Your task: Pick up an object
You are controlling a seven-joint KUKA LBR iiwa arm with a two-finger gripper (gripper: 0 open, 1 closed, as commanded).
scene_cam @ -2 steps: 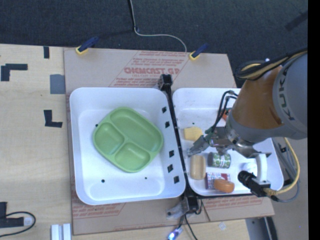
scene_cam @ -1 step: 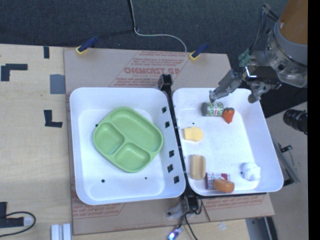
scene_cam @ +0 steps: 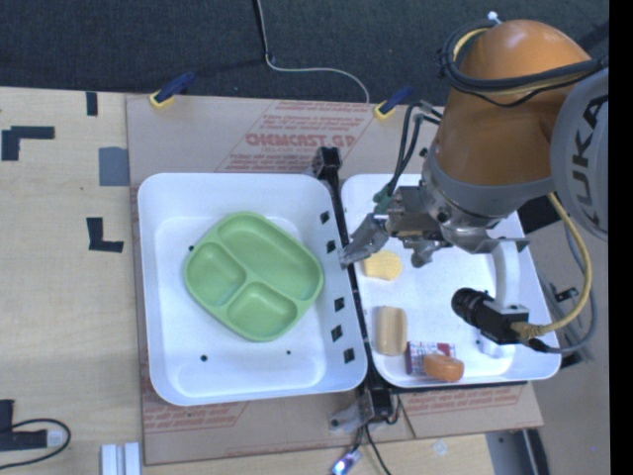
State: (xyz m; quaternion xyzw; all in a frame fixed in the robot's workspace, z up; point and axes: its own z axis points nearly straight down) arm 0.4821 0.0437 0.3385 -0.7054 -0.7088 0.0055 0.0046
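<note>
Where the right bin [scene_cam: 539, 364] comes nearest the camera, an orange and maroon toy [scene_cam: 437, 360] lies against its front rim, with a tan bread-like block [scene_cam: 389, 330] just beside it toward the left. Beyond these, a pale yellow piece [scene_cam: 384, 266] rests on the bin floor, directly beneath the claw [scene_cam: 388, 242], whose grey fingers [scene_cam: 362, 242] stand spread on either side of it without closing on it; the claw is released, gripping nothing. Left of the divider, a green sectioned plate [scene_cam: 253, 276] lies tilted in the left bin [scene_cam: 158, 265]. Farther back, cardboard [scene_cam: 287, 137] covers the surface [scene_cam: 59, 186].
</note>
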